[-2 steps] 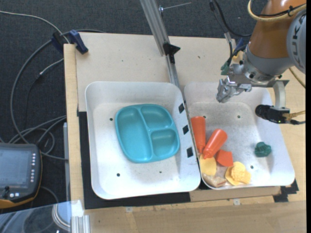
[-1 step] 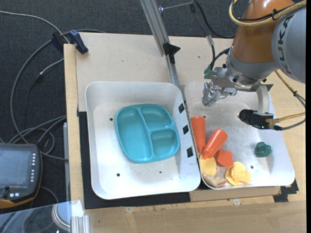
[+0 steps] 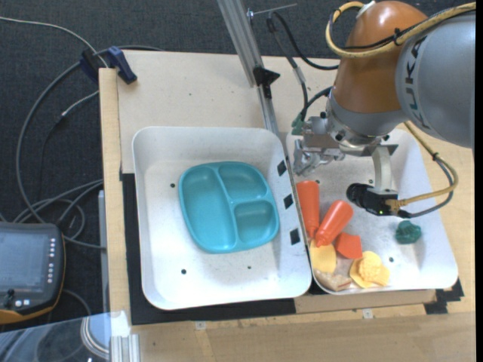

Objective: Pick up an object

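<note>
My gripper (image 3: 307,164) hangs over the left part of the right bin (image 3: 430,247), just above the top end of an orange carrot-like piece (image 3: 308,206). A second orange piece (image 3: 333,221) lies tilted beside it. Below them sit a small red-orange piece (image 3: 349,245), a yellow piece (image 3: 324,259) and a crinkled yellow piece (image 3: 370,270). A dark green object (image 3: 408,232) rests toward the bin's right. Nothing shows between the fingers.
The left bin (image 3: 151,202) holds a teal divided plate (image 3: 228,205). A metal pole (image 3: 241,36) slants down to the wall between the bins. Cables and a blue clamp (image 3: 119,62) lie at the bench's far left corner.
</note>
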